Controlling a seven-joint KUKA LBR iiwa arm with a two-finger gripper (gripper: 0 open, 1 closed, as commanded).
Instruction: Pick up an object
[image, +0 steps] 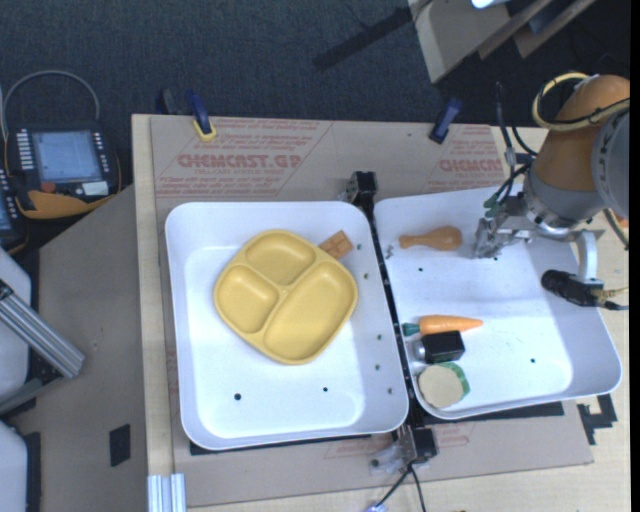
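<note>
Drumstick (432, 239) lies just left of my gripper (487, 241), same bin (590, 375), apart from it; a grab here could close on nothing. Fingers: cannot tell. Far-left bin (190, 330) holds the yellow plate (286, 296); nearer, below-left: carrot (449, 324), black block (442, 347).

Counter (300, 150) topped with brown cardboard sheet, red print along far edge. Two shallow white bins side by side on it, touching at middle: left bin (200, 300) toward counter's left edge, right bin (580, 350) toward right edge. Blue clamp (200, 115) at far-left corner, second blue clamp (445, 120) on far edge. Black bracket (362, 186) at far end of seam between bins.
</note>
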